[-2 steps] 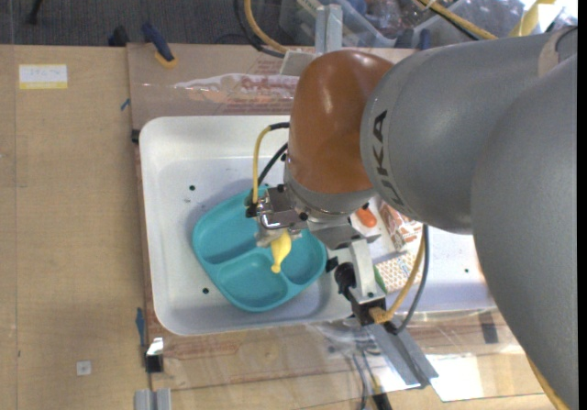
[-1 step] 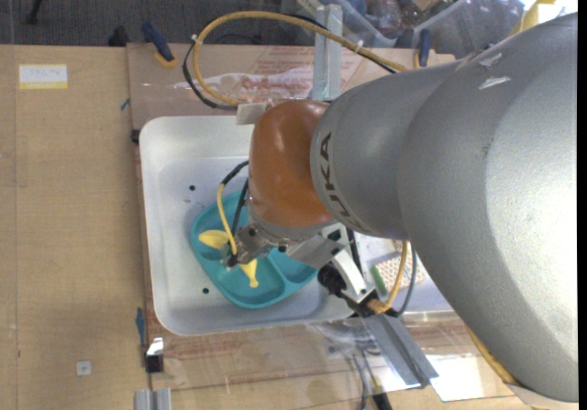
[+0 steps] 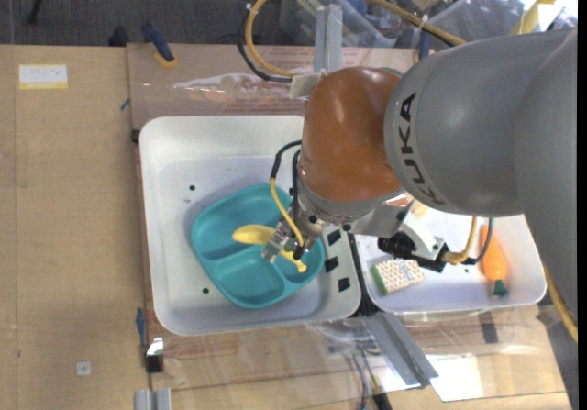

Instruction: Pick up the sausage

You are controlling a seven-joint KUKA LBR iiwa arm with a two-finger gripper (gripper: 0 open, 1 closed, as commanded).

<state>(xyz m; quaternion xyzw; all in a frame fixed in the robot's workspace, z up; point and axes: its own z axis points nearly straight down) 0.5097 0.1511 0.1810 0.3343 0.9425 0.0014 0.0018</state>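
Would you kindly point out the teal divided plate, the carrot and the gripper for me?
teal divided plate (image 3: 220, 257): camera view, on the bare floor of its left compartment.
carrot (image 3: 494, 261): camera view, on the middle of its orange body.
gripper (image 3: 282, 248): camera view, midway between its fingertips, above the plate.

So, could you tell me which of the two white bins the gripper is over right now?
The left bin, the one holding the teal divided plate. The gripper is over that plate by a yellow item; the right bin holds an orange carrot-like item.
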